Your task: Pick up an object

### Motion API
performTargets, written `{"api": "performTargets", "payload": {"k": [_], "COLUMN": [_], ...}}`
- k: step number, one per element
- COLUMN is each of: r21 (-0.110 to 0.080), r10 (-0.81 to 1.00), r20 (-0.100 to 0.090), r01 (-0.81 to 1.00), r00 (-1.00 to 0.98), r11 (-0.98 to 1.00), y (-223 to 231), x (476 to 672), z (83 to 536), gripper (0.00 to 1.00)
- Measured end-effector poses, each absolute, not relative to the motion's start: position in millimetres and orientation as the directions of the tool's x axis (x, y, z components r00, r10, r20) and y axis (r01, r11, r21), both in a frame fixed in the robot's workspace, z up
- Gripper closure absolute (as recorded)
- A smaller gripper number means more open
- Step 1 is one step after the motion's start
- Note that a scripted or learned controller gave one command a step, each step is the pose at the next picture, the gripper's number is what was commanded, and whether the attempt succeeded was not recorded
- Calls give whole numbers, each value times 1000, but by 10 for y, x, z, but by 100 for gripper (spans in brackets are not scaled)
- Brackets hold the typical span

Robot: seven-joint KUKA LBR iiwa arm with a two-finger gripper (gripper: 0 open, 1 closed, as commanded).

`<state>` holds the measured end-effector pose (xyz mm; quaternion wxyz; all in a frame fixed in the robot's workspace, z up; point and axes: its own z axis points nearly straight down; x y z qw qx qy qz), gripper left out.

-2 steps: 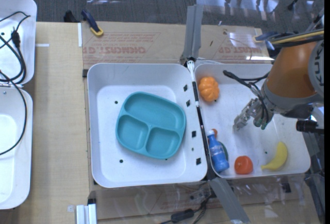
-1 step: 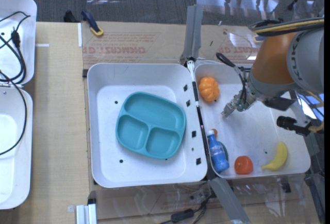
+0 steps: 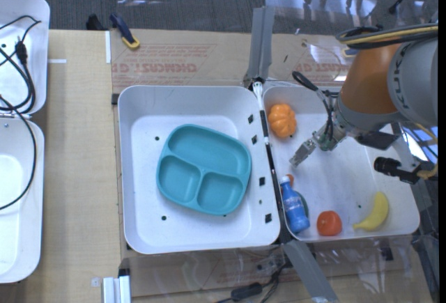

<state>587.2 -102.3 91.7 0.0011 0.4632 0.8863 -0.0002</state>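
In the right bin [image 3: 390, 183] lie a small orange pumpkin-like fruit [image 3: 282, 120] at the back left, a blue bottle [image 3: 294, 205] along the left wall, a red tomato [image 3: 329, 223] at the front and a yellow banana [image 3: 373, 212] at the front right. My gripper [image 3: 304, 152] hangs low over the bin's left half, just right of and below the orange fruit and above the blue bottle. Nothing shows in its grasp. The grey and orange arm [image 3: 380, 86] reaches in from the right.
The left bin [image 3: 139, 155] holds a teal divided plate [image 3: 203, 169]. A divider wall with black clips [image 3: 263, 148] separates the bins. A white appliance with black cables [image 3: 17, 86] stands at the far left. A blue and yellow tool [image 3: 124, 31] lies behind the bins.
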Motion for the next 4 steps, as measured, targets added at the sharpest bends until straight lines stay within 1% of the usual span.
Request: {"api": "performTargets", "payload": {"k": [1, 2, 3, 4], "r21": [1, 2, 1, 3], "r10": [791, 689, 638, 637], "r20": [-3, -5, -3, -8], "r01": [791, 689, 638, 637], "r00": [-612, -725, -770, -771], "r11": [612, 725, 770, 771], "y": [-1023, -1441, -1152, -1156], "x": [6534, 6507, 6449, 6460], "z": [923, 1999, 924, 1028], "gripper": [0, 0, 0, 100]}}
